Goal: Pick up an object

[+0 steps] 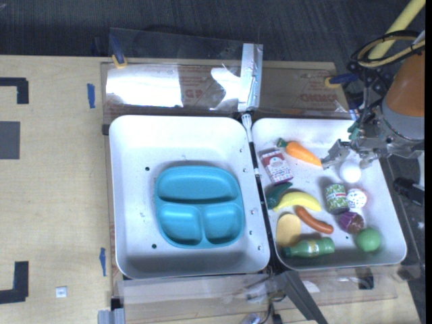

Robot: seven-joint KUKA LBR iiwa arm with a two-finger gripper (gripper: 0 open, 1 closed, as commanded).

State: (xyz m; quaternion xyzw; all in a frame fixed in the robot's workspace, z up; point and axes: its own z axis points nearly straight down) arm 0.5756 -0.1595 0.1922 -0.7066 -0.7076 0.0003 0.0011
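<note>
The right bin (395,201) holds several toy foods. Among them are an orange carrot (302,153), a red packet (276,165), a yellow banana (298,200), a red sausage (314,220), a green bottle (309,248) and a white egg (350,173). My gripper (351,156) hangs over the bin's far right part, just above the egg. Its fingers (333,156) stand open, spread to either side of the egg, with nothing gripped between them.
The left bin (128,181) holds a blue divided tray (199,204). In the right bin's near corner lie a green can (335,197), a purple piece (350,221) and a green ball (368,239). Yellow and black cables (385,46) hang by the arm.
</note>
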